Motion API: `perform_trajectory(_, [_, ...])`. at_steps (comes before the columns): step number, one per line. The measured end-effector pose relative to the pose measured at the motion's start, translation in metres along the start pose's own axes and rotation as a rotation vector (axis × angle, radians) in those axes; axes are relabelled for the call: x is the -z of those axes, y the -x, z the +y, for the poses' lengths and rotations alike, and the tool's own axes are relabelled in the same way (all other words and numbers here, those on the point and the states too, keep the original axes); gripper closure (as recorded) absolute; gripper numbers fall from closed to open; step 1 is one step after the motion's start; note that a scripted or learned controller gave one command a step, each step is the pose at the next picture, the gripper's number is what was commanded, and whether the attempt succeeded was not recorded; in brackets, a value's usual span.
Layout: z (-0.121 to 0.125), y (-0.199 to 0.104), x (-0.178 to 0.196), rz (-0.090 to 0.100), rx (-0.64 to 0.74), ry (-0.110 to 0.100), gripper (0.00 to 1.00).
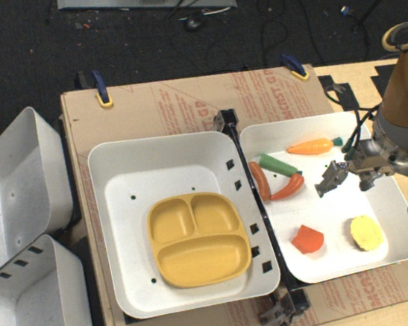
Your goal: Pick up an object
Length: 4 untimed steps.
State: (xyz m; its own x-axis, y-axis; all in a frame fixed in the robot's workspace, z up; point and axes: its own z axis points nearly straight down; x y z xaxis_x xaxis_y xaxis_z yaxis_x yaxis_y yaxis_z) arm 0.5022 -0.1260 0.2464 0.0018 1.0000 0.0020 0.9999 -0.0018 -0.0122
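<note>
We're looking down on the counter with its two white bins. The left bin carries a yellow divided plate. Over the right bin, the arm reaches in and the tool hangs above bare bin floor; we can't tell how it stands, parted or closed, and we see nothing caught in it. Just left of it lie a green piece and a red pepper. An orange carrot sits near the far wall. Near the front, an orange-red chunk and a yellow piece rest apart.
</note>
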Motion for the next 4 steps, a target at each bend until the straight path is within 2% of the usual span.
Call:
perform_trajectory(1, [0.002, 0.000, 0.006, -0.002, 0.003, 0.012, 0.00])
perform_trajectory(3, [0.012, -0.007, -0.117, 0.000, 0.001, 0.006, 0.00])
perform_trajectory(4, [0.011, -0.007, -0.157, -0.001, 0.001, 0.008, 0.00])
